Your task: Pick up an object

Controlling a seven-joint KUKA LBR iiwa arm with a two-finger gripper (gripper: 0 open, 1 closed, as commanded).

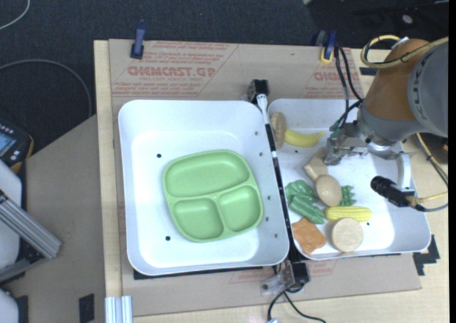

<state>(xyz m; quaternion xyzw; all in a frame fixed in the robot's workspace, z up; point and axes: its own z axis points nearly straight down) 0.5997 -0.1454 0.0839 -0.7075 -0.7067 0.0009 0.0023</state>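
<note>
The right bin (406, 232) holds several toy foods. A yellow banana (299, 138) lies at its far left beside a brown oval piece (278, 127). A beige wedge (313, 169), a tan potato (328, 190), green vegetables (305, 200), a yellow corn cob (348, 213), an orange piece (308, 234) and a round tan disc (347, 234) crowd the near left part. My gripper (340, 149) hangs low over the bin's far middle, just right of the banana and above the wedge. Nothing shows in its grasp.
The left bin (142, 172) carries a green three-compartment tray (211, 193). A black clip (259, 90) sits at the divider's far end. Blue clamps (138, 40) (328, 45) pin the cardboard base. A black part with cables (390, 191) reaches over the right bin's right side.
</note>
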